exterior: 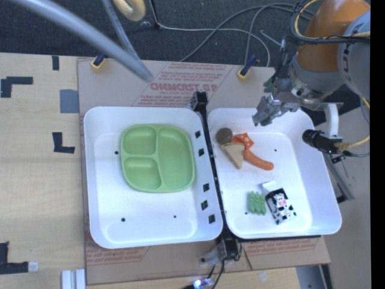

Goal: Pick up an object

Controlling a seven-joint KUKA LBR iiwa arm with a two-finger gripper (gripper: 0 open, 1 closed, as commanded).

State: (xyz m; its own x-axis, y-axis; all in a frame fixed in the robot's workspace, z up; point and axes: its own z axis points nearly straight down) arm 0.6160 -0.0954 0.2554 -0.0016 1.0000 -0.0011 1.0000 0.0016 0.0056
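The grey two-finger gripper (265, 117) is seen above the far edge of the right white bin (319, 179); whether it is spread cannot be told. A brown wedge (233, 155), orange carrot-shaped toy (255, 156), green ridged piece (256, 203) and black-and-white cow-patterned block (280, 206) lie there. A green divided plate (158, 158) lies in the left white bin (99, 179).

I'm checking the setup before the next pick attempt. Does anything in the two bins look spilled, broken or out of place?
Nothing stands out. The green tray lies flat in the left bin. The orange piece, green piece and cow toy lie loose inside the right bin.
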